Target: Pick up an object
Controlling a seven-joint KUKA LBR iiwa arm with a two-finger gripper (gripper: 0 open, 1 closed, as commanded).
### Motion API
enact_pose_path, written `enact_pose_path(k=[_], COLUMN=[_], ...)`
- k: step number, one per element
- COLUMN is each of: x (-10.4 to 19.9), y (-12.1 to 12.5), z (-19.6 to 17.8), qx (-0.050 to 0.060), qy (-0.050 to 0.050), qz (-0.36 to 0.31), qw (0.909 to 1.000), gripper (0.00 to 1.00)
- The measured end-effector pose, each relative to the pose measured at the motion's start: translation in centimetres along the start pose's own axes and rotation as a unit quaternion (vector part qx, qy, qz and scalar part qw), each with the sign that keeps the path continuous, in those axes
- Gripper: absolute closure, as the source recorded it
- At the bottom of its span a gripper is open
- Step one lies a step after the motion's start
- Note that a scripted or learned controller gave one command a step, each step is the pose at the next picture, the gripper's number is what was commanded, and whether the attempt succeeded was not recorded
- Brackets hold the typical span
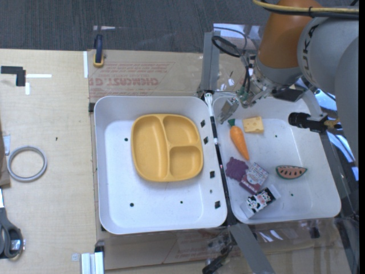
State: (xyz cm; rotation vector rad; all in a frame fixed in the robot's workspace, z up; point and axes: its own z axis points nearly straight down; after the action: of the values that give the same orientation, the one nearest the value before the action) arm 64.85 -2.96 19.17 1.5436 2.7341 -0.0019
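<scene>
Here the carrot (pixel 240 142) lies in the right bin (pixel 319 204), its long axis slanting from the green-topped end near the gripper (pixel 227 108) down to its orange tip beside the purple grapes (pixel 235 168). It is smooth, tapered, bright orange. Whether the fingers are spread, I cannot tell.

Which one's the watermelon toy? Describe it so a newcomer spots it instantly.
Take the right bin, the one the arm reaches over, not the left bin with the yellow plate. The watermelon slice lies alone near its right side, clear of the carrot and cheese. It is the only half-moon piece: red with dark seeds and a green rind.
</scene>
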Motion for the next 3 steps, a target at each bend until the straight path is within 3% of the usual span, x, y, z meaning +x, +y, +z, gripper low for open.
enact_pose_path(k=[1, 2, 3], x=[-3.1, -5.6, -5.6], y=[-6.7, -7.1, -7.1], z=[0.0, 10.0, 9.1], qx=[0.0, 0.0, 0.0], qy=[0.001, 0.001, 0.0], qz=[-0.082, -0.003, -0.004], qw=[0.9967, 1.0, 1.0], gripper=[0.0, 0.0, 1.0])
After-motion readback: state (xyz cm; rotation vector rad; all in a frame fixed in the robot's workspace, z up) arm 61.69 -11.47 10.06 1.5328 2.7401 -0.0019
